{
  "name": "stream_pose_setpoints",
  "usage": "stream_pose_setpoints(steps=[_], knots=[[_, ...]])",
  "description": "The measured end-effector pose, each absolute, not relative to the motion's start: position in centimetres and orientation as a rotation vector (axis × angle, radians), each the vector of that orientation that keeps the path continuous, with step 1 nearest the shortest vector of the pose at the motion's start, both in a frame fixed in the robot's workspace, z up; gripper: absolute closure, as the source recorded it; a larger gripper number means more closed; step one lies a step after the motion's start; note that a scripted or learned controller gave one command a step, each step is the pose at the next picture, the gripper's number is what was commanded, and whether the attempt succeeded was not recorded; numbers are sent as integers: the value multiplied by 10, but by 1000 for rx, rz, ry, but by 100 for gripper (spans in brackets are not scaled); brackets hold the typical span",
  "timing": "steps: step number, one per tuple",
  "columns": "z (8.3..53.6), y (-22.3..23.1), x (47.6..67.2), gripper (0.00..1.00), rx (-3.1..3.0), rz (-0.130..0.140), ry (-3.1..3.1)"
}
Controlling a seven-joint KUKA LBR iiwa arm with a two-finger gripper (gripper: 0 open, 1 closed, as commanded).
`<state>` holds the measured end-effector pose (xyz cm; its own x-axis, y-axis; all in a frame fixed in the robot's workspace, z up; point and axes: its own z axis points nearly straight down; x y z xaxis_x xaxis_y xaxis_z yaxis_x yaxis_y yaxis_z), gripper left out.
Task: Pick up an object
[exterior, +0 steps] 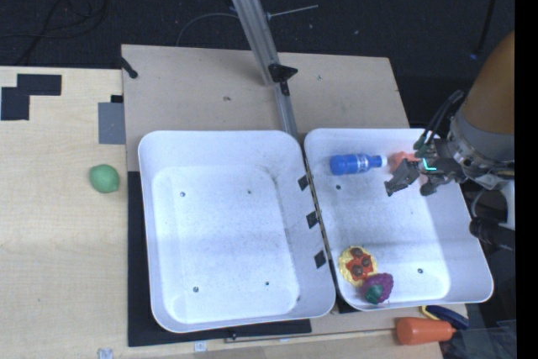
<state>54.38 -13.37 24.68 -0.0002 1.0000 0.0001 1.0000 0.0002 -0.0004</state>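
The two dark fingers of the gripper stand apart with nothing between them, hanging over the upper right part of the right bin, right of centre in the frame. A small teal light shows on the gripper body just behind the fingers. Just up and left of the fingertips lies a small orange-red piece, near the left finger, though I cannot tell whether they touch. Just left of that piece lies a blue bottle on its side, its pale cap pointing right toward the gripper.

Behind the gripper the grey wrist runs to the right edge of the frame, and the orange band of the arm rises above it.

In the lower part of the right bin, well apart from the gripper, sit a yellow toy with dark red spots and, touching it at lower right, a purple and green toy.

The left bin fills the middle of the frame, beside the right one. A metal rail slants up from between the bins. At the left of the frame a green ball lies on the wooden bench. An orange object lies below the right bin at the bottom edge.
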Motion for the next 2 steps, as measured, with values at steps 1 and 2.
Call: stream_pose_setpoints(steps=[1,2], knots=[[247,-134,544,0,-2221,0,-2221],[185,-134,548,0,-2217,5,-2219]])
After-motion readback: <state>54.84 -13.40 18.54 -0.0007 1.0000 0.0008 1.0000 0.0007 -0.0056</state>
